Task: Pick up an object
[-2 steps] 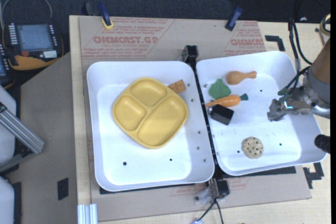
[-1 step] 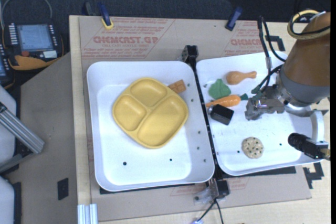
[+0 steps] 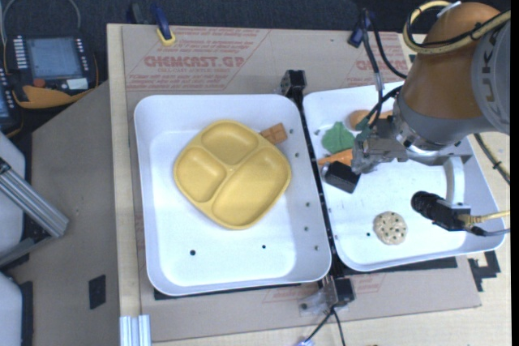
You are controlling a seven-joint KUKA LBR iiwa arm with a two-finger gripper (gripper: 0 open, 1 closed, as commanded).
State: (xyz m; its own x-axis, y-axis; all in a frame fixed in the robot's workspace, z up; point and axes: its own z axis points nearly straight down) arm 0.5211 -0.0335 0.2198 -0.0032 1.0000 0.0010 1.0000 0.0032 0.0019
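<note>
In the right bin (image 3: 365,251) lie a green item (image 3: 335,135), an orange carrot-like piece (image 3: 333,159), a small orange item (image 3: 358,118) at the back and a round cookie (image 3: 390,228) near the front. My gripper (image 3: 349,170) hangs low over the bin's left side, its dark tip right beside the carrot-like piece and just in front of the green item. The wrist hides what lies directly beneath it. The cookie lies apart, to the gripper's front right.
The left bin (image 3: 162,239) holds a yellow divided plate (image 3: 233,173) with a small brown block (image 3: 274,134) at its back right corner. A black divider clip (image 3: 293,83) stands between the bins. A black cabled part (image 3: 438,211) of the arm hangs over the right bin.
</note>
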